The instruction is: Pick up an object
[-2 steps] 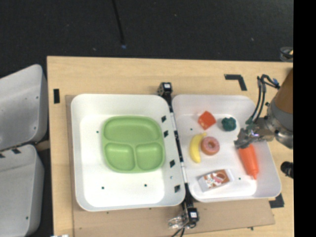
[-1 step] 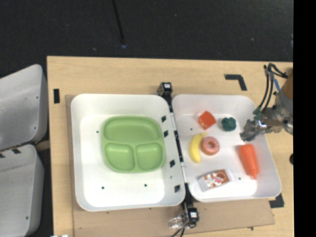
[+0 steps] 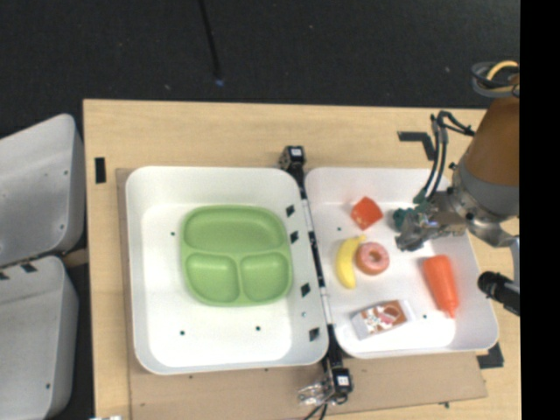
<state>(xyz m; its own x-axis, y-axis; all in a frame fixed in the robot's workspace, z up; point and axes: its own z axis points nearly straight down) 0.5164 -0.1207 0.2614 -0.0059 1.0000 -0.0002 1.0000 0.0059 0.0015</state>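
The arm's tool [image 3: 411, 231] hangs over the right bin [image 3: 341, 322]; whether it is parted or together, I cannot tell. Nearest are an orange block [image 3: 367, 212] and a carrot [image 3: 442, 283]. A descent between them risks grabbing nothing.

Light wood bench top [image 3: 219, 129] on a dark, near-black floor [image 3: 131, 33]; thin dark line across the floor, possibly a cable [image 3: 208, 29]. Two pale grey-white panels [image 3: 35, 191] at left edge, stacked. Even lighting, no hard shadows.
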